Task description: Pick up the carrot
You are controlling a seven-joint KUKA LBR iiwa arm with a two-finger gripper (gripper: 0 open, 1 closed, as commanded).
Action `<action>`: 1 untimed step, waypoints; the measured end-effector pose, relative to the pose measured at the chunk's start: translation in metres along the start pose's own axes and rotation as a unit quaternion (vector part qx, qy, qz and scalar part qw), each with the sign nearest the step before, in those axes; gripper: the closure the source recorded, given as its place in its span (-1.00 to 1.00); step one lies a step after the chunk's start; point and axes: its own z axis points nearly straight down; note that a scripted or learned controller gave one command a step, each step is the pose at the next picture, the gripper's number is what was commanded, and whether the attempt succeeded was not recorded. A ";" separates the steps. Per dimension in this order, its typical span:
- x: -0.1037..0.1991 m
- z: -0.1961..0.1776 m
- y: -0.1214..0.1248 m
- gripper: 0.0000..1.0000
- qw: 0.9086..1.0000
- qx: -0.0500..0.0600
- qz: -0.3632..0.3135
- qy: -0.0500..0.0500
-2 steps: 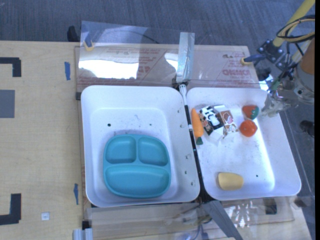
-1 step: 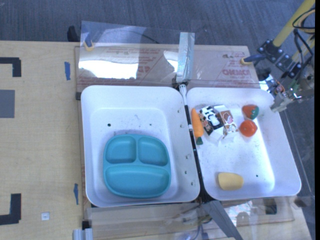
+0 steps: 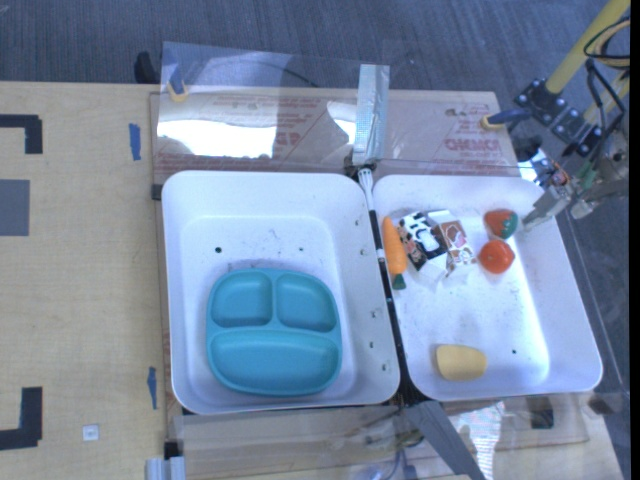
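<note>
Currently the carrot [image 3: 394, 245] lies in the right bin [image 3: 560, 318], hard against that bin's left wall, toward its far-left corner. Its long axis runs roughly parallel to that wall, orange body toward the far edge, green end toward the near edge. Just beside it, on the side away from the wall, sits a black-and-white carton [image 3: 432, 238]; the two look close to touching, though contact cannot be confirmed.

The hand [image 3: 545, 208] sits at the right bin's far-right corner, near its rim, close to a red-and-green strawberry-like fruit [image 3: 501, 222]. Whether it is open or closed cannot be told; the tip is too small and blurred. Nothing is visibly gripped.

Key relation: the carrot lies across the bin from the hand, toward the left wall and slightly nearer the near edge. The carton, the strawberry-like fruit and a tomato [image 3: 496, 256] lie between them.

Judgement: the pick is not begun. The approach likely needs to come from above, closing across the carrot's short axis; the wall on one flank and the carton on the other leave little room.

Other contents: a yellow piece [image 3: 460, 361] near the right bin's near edge; a teal divided plate [image 3: 273, 331] in the left bin [image 3: 200, 208].
</note>
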 end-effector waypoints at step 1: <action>-0.005 0.137 0.020 -1.00 1.000 0.007 -0.014 0.008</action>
